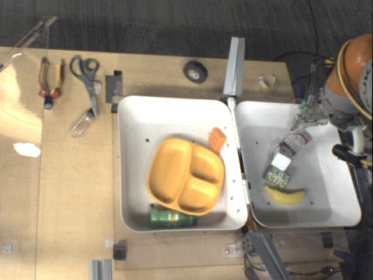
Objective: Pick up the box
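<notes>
While the jaws' state cannot be told, the gripper (309, 114) should descend squarely over the box (284, 163), avoiding the banana (285, 196).

The scene is seen by a single camera fixed above the bench (58, 203), looking down at a slight slant. Both white bins are taken in whole: the left bin (140, 115) near the centre of the frame, the right bin (256, 127) towards the right side. The far edge of the bench and a strip of dark floor (145, 10) are included along the top. The view is wide rather than close, so small items are rendered without fine detail. The arm (352, 74) is caught at the right edge, cut off by the frame.
</notes>
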Robot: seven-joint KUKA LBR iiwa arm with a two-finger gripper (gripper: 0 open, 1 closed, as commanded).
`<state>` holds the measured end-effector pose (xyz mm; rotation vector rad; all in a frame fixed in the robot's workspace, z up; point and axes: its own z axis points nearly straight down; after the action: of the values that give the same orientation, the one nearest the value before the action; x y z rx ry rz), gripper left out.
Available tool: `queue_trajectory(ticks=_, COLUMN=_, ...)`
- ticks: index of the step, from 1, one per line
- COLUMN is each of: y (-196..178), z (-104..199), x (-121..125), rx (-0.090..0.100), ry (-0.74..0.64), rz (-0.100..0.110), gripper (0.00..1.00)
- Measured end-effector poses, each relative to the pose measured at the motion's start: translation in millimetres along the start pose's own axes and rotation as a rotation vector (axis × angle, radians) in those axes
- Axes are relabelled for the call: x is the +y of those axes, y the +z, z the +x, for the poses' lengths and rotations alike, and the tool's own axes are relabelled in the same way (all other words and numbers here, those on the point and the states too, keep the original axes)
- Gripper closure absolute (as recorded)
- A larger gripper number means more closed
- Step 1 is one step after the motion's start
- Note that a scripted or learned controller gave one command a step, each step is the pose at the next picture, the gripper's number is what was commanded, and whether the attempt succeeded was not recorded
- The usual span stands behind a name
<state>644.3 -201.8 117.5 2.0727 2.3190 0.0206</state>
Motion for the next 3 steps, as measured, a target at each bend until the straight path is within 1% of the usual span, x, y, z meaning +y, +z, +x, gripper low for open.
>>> queue_trajectory(ticks=1, y=0.0, z=0.0, x=-0.1, rx=0.0, ry=0.0, rz=0.0, gripper=0.0)
queue_trajectory(ticks=2, y=16.4, z=9.6, x=-15.5, rx=-0.004, ry=-0.004, rz=-0.004, gripper=0.0)
queue_trajectory(ticks=3, y=1.4, z=12.9, x=-10.7, rx=0.002, ry=-0.008, rz=-0.013, gripper=1.0)
